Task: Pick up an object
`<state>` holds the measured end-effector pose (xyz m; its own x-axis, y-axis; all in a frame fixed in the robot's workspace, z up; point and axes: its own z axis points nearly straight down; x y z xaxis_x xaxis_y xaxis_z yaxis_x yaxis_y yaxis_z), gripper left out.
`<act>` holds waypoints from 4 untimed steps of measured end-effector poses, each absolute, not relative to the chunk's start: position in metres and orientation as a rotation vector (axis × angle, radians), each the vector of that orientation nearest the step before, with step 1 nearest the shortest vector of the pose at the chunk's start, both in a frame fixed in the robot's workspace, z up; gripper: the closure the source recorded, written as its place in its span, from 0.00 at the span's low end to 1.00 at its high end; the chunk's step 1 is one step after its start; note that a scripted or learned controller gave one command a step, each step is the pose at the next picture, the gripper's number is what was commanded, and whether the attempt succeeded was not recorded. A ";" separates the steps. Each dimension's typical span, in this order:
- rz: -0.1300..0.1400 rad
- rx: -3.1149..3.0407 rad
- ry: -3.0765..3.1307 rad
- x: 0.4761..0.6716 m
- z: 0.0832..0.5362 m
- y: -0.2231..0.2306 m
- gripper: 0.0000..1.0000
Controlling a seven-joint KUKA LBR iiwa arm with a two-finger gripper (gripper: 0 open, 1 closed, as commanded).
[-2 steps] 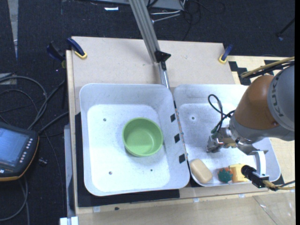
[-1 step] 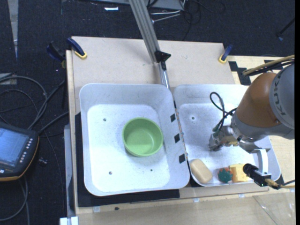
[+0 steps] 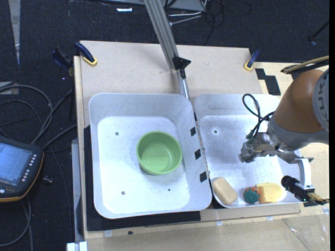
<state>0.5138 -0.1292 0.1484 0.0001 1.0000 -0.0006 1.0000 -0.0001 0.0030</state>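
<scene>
A green bowl [image 3: 159,152] sits upright in the middle of the left bin [image 3: 112,120]. In the right bin [image 3: 222,120], along the near edge, lie a tan oval piece [image 3: 224,191], a small teal and red thing [image 3: 252,195] and a yellow piece [image 3: 270,192]. My gripper [image 3: 248,155] hangs over the right bin's middle, above and a little behind those three objects. The wrist covers its fingers from this angle. Nothing shows beneath it but bare bin floor.
A slanted metal pole [image 3: 163,29] crosses from the top to the back of the divide between the bins. Blue and yellow clamps [image 3: 85,54] [image 3: 252,60] sit on the bench's far corners. A black cable [image 3: 254,109] loops off the wrist.
</scene>
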 end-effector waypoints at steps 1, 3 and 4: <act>0.004 2.218 2.220 0.517 0.206 -0.121 1.00; 0.001 2.218 2.226 0.520 0.257 -0.066 1.00; 0.000 2.219 2.226 0.522 0.247 -0.023 1.00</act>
<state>0.5223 -0.0228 0.2465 -0.0032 1.0000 0.0006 1.0000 0.0032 -0.0008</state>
